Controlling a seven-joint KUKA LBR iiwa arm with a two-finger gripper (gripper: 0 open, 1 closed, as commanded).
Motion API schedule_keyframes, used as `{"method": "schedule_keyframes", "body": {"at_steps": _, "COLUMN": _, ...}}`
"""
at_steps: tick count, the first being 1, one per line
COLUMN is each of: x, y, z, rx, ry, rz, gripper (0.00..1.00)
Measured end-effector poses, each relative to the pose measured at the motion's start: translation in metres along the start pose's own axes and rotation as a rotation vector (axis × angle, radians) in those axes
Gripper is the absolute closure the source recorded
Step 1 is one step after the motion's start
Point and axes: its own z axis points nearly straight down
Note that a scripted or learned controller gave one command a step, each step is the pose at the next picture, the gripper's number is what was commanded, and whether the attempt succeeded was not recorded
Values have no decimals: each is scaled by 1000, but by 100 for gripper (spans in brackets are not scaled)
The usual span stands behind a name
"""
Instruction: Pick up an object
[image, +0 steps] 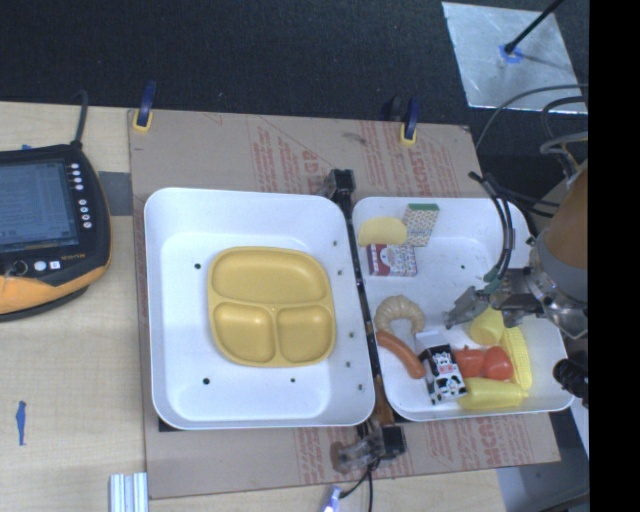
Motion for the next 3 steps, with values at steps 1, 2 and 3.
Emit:
{"method": "schedule_keyframes", "body": {"at_steps": 1, "x": 20, "y": -1, "z": 120, "rx": -13, "ry": -2, "rz": -2, "gripper": 0}}
{"method": "schedule_keyframes", "body": {"at_steps": 2, "x": 18, "y": -2, "z": 110, "rx": -9, "ry": -3, "rz": -6, "gripper": 100}}
{"method": "schedule_keyframes", "body": {"at_steps": 3, "x": 59, "y": 38, "z": 23, "rx": -1, "ry": 0, "rz": 0, "gripper": 100}}
